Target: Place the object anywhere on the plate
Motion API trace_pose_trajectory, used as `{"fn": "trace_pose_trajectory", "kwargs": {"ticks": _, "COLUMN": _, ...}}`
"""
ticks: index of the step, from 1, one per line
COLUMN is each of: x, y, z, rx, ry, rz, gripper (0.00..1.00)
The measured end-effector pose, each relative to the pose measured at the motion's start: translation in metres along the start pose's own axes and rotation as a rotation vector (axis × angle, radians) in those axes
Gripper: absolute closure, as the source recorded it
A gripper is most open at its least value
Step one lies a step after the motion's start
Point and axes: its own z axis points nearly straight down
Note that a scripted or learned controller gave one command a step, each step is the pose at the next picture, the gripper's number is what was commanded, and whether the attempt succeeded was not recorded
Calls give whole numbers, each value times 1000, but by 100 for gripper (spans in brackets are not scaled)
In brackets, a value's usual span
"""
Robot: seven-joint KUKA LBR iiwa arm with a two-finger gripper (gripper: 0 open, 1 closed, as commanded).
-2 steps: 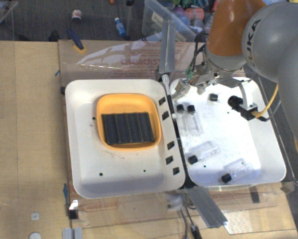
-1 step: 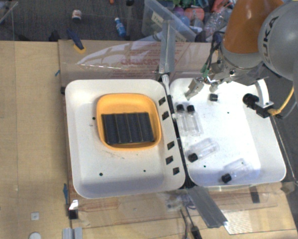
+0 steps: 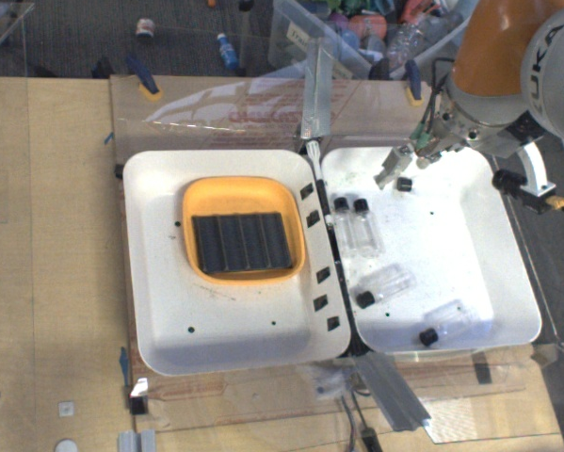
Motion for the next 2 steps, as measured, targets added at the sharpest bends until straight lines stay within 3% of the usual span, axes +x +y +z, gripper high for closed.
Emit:
{"fn": "trace_pose_trajectory", "kwargs": {"ticks": 1, "x": -66, "y": -30, "z": 6, "rx": 1, "ry": -1, "rz": -21, "gripper": 0}}
{"fn": "trace_pose_trajectory", "kwargs": {"ticks": 2, "x": -94, "y": -41, "z": -3, "rx": -2, "ry": -2, "rz": -333, "gripper": 0}}
